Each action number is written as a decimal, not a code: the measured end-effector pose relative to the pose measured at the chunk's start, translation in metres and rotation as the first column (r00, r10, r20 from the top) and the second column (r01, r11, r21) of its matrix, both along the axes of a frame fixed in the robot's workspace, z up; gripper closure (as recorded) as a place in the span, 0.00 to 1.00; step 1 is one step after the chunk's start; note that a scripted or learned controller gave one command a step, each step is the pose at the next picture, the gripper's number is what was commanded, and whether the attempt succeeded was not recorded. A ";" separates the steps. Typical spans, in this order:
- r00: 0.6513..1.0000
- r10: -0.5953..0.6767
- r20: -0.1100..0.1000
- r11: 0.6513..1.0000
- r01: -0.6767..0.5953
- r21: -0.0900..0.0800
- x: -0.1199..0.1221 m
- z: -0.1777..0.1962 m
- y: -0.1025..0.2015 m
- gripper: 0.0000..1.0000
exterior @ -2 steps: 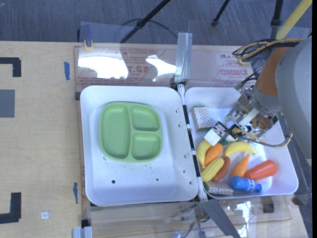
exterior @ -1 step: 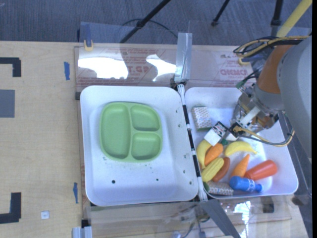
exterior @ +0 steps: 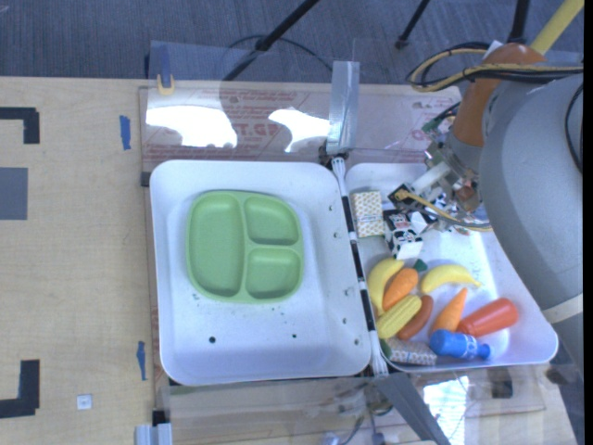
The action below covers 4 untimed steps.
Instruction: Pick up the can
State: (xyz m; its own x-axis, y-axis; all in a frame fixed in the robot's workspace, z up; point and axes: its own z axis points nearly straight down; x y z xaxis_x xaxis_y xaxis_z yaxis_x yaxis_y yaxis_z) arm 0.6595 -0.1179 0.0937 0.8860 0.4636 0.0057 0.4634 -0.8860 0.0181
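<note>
Camera view: gripper (exterior: 435,191) is hovering in the right bin (exterior: 533,341), grip state untellable. What I am taking for the can (exterior: 413,356) is lying well apart from it, nearer the viewer (probably light, stiff, slippery; grasp across its sides).

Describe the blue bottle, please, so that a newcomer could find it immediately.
Start at the right white bin, the one crowded with toy food. Look along its near edge, below the orange carrot and the red bottle. The blue bottle lies there on its side, the only blue item.

Glossy white plastic bins (exterior: 176,193), matt green plastic tray (exterior: 245,246) (smooth), wooden bench (exterior: 74,248).
</note>
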 end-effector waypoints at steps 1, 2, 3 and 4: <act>1.000 0.004 0.000 1.000 -0.004 -0.005 0.001 0.011 0.000 1.00; 1.000 0.008 -0.002 1.000 -0.008 -0.007 0.001 0.021 0.000 1.00; 1.000 0.011 -0.002 1.000 -0.011 -0.010 0.001 0.031 0.000 1.00; 1.000 0.015 -0.003 1.000 -0.015 -0.013 0.001 0.041 0.001 1.00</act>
